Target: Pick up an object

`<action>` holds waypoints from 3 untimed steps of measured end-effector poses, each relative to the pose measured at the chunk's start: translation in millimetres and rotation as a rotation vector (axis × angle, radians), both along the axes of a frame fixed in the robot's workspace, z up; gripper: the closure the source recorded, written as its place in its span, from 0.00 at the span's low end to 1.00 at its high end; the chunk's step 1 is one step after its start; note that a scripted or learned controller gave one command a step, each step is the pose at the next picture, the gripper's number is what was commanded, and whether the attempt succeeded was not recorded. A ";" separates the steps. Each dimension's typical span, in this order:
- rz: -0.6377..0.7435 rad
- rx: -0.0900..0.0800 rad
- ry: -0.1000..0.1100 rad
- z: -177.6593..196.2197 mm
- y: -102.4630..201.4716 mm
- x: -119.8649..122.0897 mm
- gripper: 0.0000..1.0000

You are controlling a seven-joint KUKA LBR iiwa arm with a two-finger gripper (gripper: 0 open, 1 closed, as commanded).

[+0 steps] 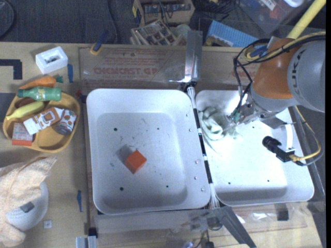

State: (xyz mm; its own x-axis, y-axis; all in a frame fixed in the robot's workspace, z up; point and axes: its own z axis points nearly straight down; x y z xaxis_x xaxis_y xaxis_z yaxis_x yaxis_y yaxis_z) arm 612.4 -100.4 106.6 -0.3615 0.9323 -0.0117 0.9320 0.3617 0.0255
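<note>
Wooden worktop (129, 61) carries two shallow white bins side by side. Taking the left bin (142, 99) as landmark: the right bin (258, 187) touches its right wall, and the grey arm (305, 76) with its orange band hangs over that right bin. A yellow bowl (44, 143) of toy food sits well to its left. The gripper (222, 123) is low just right of its right wall; how its grip stands I cannot tell. An orange cube (136, 161) lies on its floor, near the middle.
</note>
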 end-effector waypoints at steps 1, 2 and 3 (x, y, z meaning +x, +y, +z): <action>0.000 -0.001 0.000 0.4 -0.8 0.0 0.00; 0.013 -0.001 0.010 -11.1 -2.8 21.3 0.00; -0.105 0.000 0.012 -11.7 -0.5 46.8 0.00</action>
